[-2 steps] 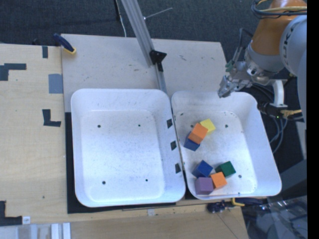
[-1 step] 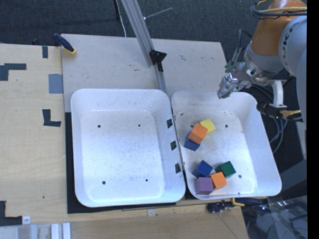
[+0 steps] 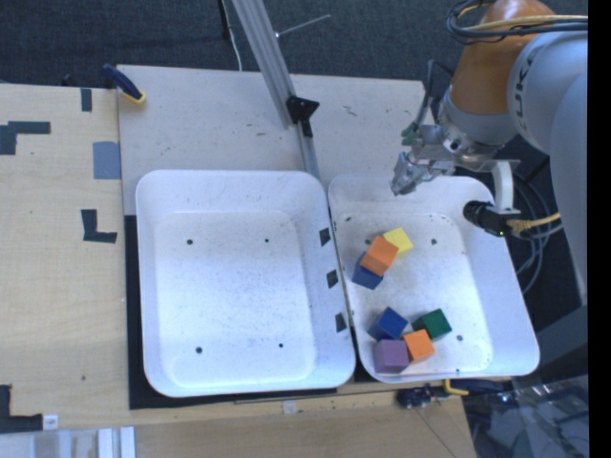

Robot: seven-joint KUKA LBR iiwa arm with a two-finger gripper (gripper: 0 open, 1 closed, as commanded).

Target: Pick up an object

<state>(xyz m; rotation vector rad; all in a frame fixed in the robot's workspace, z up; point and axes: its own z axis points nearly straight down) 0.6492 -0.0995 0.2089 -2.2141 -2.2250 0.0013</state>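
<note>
Two shallow white bins sit side by side on the tabletop (image 3: 57, 256): the left bin (image 3: 234, 184) takes the middle of the frame, and the right bin (image 3: 496, 332) lies at lower right with all the blocks in it. One grey arm (image 3: 535, 74) with an orange band comes in from the upper right, and its gripper (image 3: 409, 179) hangs over the far rim of the right bin, above and apart from the blocks. Whether the gripper is spread or pressed together cannot be told at this angle, and nothing shows between its tips.

The step in hand looks like the approach before a grasp. To do it well, the gripper should probably come toward the lower part of the frame and descend on a block with free sides. The green block (image 3: 435, 323) seems the easiest, since it stands at the edge of its cluster. The others crowd each other, so a straight vertical descent with the closing axis across open sides would likely matter.

Seven blocks in all, in two clusters. Upper cluster: one orange block (image 3: 381, 254), one yellow block (image 3: 398, 240), one dark blue block (image 3: 367, 276), touching. Lower cluster: one purple block (image 3: 389, 355), one blue block (image 3: 389, 323), one small orange block (image 3: 418, 343) and the green one.
</note>
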